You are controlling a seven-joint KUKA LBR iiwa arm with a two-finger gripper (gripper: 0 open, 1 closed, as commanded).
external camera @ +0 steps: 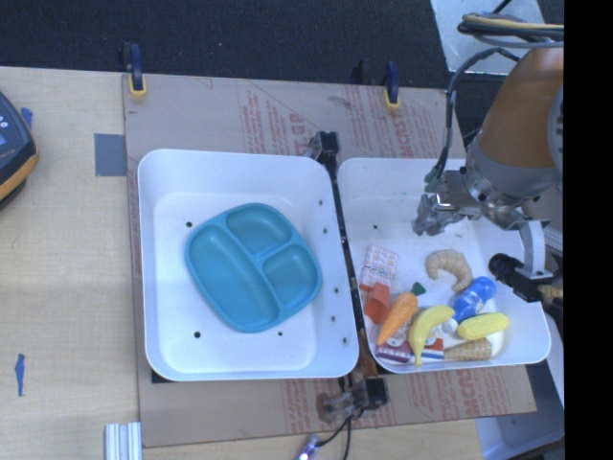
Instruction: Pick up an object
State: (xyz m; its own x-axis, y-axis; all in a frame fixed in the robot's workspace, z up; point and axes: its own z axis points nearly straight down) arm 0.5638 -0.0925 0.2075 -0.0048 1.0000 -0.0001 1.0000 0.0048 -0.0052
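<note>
A grey arm with an orange band reaches in from the right, its gripper (pixel 433 215) hanging over the far part of the right bin (pixel 383 185); nothing shows between the fingers, and whether they are spread or closed cannot be told from this angle.

The toys lie crowded in the near half of that bin. A tan, curved croissant-like piece (pixel 450 266) sits nearest the gripper, arched with both ends turned toward the near side. Just near of it lies a blue bottle with a white cap (pixel 472 300), its long axis slanting from far right to near left. A banana (pixel 426 328) curves beside it, running from near left up to the right, touching a yellow corn cob (pixel 482 326) that lies almost left to right. An orange carrot (pixel 397 318) points its narrow tip toward the near left, its green top at the far right. A small white packet with red print (pixel 379 264) rests far of the carrot, against the bin's left wall.

In the left bin (pixel 153 257) a blue divided plate (pixel 252 266) lies flat in the middle.
</note>
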